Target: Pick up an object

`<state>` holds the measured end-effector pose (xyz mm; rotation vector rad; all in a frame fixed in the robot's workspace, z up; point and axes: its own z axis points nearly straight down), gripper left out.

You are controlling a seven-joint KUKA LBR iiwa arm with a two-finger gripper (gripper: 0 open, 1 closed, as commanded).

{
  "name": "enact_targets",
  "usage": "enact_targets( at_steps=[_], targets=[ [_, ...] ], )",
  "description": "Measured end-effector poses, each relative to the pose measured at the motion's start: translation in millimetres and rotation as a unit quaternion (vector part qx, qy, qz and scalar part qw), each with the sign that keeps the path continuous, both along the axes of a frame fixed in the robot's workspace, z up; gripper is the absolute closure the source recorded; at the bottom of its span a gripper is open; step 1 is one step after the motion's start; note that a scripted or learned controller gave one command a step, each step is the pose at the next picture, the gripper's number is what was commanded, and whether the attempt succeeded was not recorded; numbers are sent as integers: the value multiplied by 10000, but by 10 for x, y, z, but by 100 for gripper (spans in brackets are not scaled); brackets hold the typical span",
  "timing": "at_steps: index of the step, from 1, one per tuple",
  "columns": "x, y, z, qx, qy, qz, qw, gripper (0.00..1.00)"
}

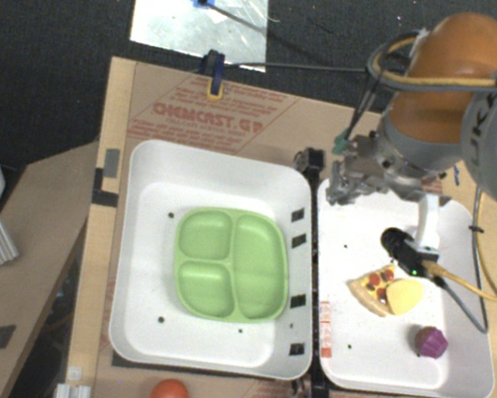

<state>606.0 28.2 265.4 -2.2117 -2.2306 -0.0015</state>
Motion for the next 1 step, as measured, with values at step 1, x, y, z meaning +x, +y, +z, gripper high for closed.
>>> enact_targets(
  at_steps=[1],
  targets=[
    [-103,508,-163,5,3,5,10000,100]
  ],
)
